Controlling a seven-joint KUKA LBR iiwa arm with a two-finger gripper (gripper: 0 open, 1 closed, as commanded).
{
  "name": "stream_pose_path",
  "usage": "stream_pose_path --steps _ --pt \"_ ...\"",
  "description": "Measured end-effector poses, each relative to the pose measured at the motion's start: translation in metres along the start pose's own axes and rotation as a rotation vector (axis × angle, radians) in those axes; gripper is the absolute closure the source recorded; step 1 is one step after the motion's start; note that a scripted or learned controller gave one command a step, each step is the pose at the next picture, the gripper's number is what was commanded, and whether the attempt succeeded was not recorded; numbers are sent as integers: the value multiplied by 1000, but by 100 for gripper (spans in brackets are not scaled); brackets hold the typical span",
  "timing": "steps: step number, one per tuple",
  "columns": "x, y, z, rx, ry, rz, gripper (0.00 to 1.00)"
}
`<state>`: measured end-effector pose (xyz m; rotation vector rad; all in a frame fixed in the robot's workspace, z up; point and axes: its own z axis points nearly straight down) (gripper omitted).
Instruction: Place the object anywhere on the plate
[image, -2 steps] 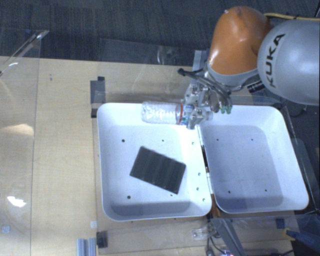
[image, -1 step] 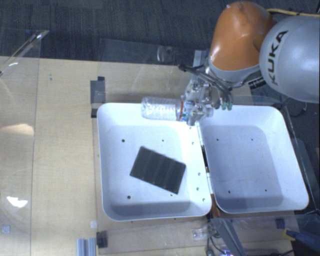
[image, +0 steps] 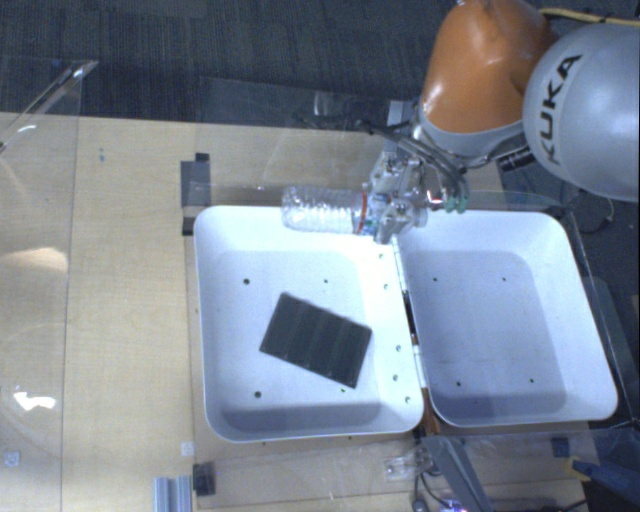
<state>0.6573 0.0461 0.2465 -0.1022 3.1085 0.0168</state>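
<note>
The arm reaches in from the 2 o'clock side of the table (image: 110, 300), its orange band above the wrist, and the fingers (image: 383, 222) hang over the far edge of the left bin (image: 215, 300), close to the seam with the right bin (image: 560, 300). A clear plastic bottle (image: 318, 211) lies on its side along that far rim, at about 12 o'clock of the left bin, its cap end meeting the fingers. The fingers look closed on that cap end, though the clutter of the wrist makes the grip hard to read with certainty. The plate (image: 316, 339), a dark rectangular slab set at a slant, lies flat in the middle of the left bin floor, toward 6 o'clock from the bottle and well apart from it. By my reading, the step in hand is the carry: the bottle appears picked up and not yet brought over the plate. The next move calls for travel toward 6 o'clock and slightly 7 o'clock, then a descent low enough that the bottle settles on the dark slab instead of rolling off onto the white floor.
</note>
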Motion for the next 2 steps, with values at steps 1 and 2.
stream_pose_path --steps 1,2 --pt "102 30 -19 4 24 -276 100" --pt "102 30 -19 4 24 -275 0"
